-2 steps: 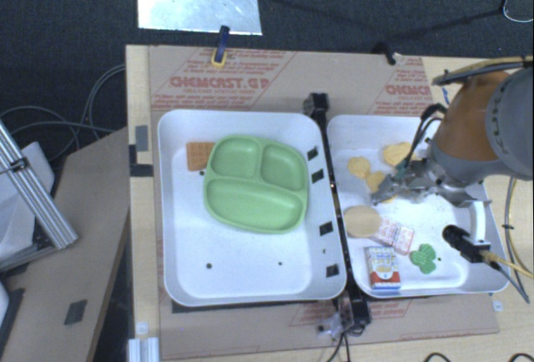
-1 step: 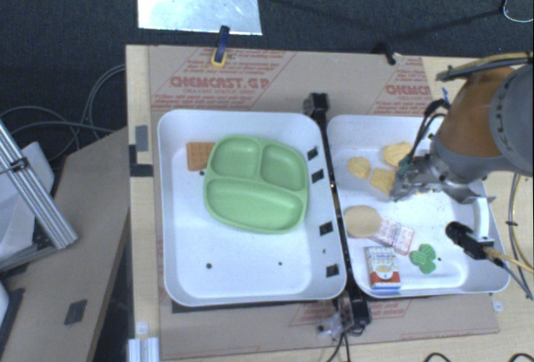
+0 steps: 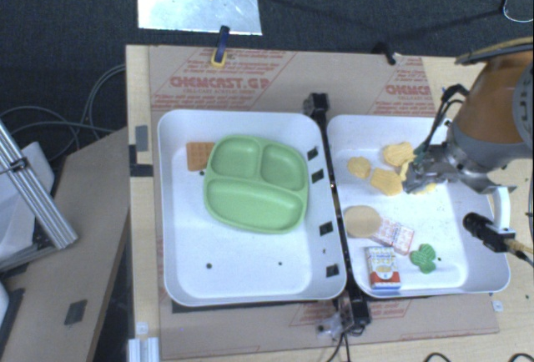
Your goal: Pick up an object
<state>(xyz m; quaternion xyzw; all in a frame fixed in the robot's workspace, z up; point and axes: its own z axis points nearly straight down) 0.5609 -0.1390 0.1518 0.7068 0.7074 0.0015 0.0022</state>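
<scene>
Gripper low in the right bin

Gripper (image 3: 415, 179) sits down among yellow food pieces (image 3: 386, 181) near the far edge of the right bin (image 3: 484, 268); whether it is open or closed I cannot tell. Toward the near edge lie a tan round piece (image 3: 362, 220), a pink packet (image 3: 394, 234), a small carton (image 3: 382, 266) and a green toy (image 3: 425, 257). Left bin (image 3: 183, 268) carries a green divided tray (image 3: 255, 183).

Left white bin (image 3: 179, 268) is showing off a pale green divided plate (image 3: 255, 183) and an orange-brown cracker (image 3: 198, 155), while the right white bin (image 3: 484, 268) is sporting yellow food pieces (image 3: 385, 180), a tan round (image 3: 362, 220), a pink-and-white packet (image 3: 394, 234), a green veggie (image 3: 424, 257) and a red-white-blue carton (image 3: 382, 268).
</scene>
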